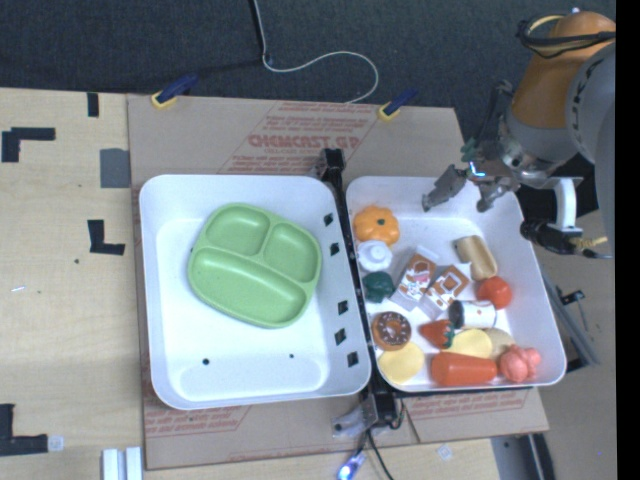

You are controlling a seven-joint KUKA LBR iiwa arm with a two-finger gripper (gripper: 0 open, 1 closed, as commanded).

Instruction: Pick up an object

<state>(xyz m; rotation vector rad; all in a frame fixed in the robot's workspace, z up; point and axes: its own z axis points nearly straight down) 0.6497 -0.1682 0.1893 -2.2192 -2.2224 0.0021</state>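
Your gripper [463,196] is hanging over the top edge of the right bin [545,308], fingers spread wide apart with nothing between them. It's above bare white floor there, so it's touching none of the toys. Closest to it are the little orange pumpkin [375,225] off to its left and the tan bread-roll thing [476,256] just below it. The rest of the pile sits lower in that bin: a white cap [375,256] and dark green piece [378,286] under the pumpkin, two patterned cracker-like tiles [432,281], a red tomato [494,292], a chocolate donut [390,329], a yellow piece [402,364], an orange carrot [464,369] and a pink lump [519,364] along the bottom edge (pretty jumbled down there, hard to name everything). Over in the left bin [165,268] you've got the green divided plate [255,264], lying flat and well away from the arm [560,78].
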